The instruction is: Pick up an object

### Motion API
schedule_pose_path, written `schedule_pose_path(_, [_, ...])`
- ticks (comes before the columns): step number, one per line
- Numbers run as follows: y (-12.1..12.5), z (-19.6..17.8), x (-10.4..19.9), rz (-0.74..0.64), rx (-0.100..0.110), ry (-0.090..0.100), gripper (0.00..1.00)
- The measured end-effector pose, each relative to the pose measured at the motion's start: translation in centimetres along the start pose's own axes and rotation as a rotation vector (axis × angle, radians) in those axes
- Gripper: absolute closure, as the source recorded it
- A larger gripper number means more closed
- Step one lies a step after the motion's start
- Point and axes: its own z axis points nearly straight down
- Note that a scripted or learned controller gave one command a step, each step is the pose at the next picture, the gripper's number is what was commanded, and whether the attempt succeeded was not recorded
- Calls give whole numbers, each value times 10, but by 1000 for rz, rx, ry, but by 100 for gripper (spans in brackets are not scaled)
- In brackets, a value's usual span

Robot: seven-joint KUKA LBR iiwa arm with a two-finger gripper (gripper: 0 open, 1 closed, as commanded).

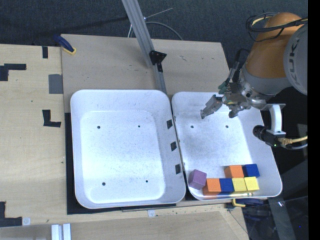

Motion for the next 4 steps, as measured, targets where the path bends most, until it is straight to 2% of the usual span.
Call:
schedule_pose_path(1, [12, 54, 4, 0, 5, -1, 0])
schedule_pose_path(2, [22, 22, 38, -3, -3, 1, 0])
schedule_pose_path(3, [23, 52, 53, 0, 4, -1, 0])
schedule_pose_path(4, [-7, 40, 68, 0, 2, 0, 0])
